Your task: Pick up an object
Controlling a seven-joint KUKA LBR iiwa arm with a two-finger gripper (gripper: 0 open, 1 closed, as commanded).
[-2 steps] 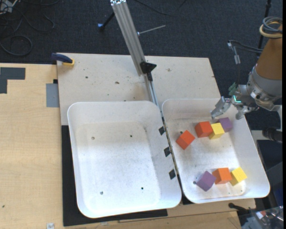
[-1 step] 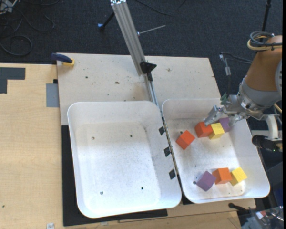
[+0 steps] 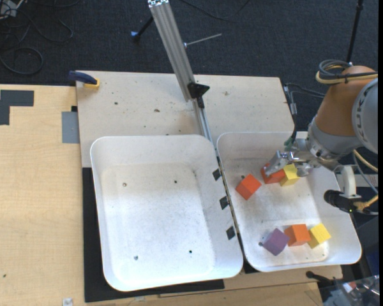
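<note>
Since the blocks in the right bin (image 3: 345, 250) look like small, rigid, painted cubes, they should be light and stiff, with flat faces that a two-finger grip can press squarely, though the smooth paint may let them slip if caught on a corner. In the camera view, the likeliest target is the pair lying under the claw (image 3: 288, 165): a red block (image 3: 272, 175) and a yellow block (image 3: 290, 174), which touch or nearly touch each other in the upper part of that bin. Because they sit so tightly together, a grip across opposite flat sides of one cube alone looks awkward, and the neighbour may be nudged or dragged along. An orange block (image 3: 247, 187) lies apart, just to the left of them and near the bin's inner wall, and it seems easier to take by two parallel faces. Near the front edge, a purple block (image 3: 275, 241), a second orange block (image 3: 298, 234) and a second yellow block (image 3: 319, 234) are bunched in a row. The arm (image 3: 345, 116) comes in from the right, its wrist bent down over the red and yellow pair, with the claw low and right at them. Whether the claw is spread or pressed together I cannot tell, nor whether it grips either block. The left bin (image 3: 102, 152) rests beside it on the table (image 3: 140, 101).
</note>
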